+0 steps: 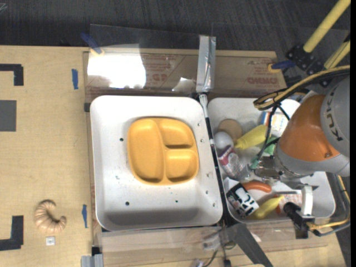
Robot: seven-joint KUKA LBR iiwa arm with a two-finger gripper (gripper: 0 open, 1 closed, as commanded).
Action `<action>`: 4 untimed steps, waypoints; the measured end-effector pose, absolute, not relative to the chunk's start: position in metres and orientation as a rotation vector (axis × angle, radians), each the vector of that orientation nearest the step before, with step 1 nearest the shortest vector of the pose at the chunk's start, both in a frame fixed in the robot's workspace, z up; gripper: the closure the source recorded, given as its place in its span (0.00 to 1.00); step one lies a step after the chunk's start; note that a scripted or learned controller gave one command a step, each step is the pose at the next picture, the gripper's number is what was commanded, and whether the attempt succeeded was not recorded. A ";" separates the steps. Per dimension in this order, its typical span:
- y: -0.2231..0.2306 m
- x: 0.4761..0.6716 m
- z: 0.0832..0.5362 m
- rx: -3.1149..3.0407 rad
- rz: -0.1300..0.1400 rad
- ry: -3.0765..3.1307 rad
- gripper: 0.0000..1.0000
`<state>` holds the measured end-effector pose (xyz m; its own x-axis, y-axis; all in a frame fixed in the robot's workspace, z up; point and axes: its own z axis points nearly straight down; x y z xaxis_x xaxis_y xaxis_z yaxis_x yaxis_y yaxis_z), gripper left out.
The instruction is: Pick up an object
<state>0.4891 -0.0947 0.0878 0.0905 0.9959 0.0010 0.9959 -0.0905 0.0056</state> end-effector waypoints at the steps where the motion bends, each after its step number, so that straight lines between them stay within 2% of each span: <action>1: -0.095 0.491 0.099 2.315 0.012 2.111 1.00; 2: -0.085 0.559 0.187 2.445 0.006 1.968 1.00; 3: -0.100 0.517 0.308 2.632 0.007 1.707 1.00; 4: -0.101 0.499 0.096 2.633 0.002 1.713 1.00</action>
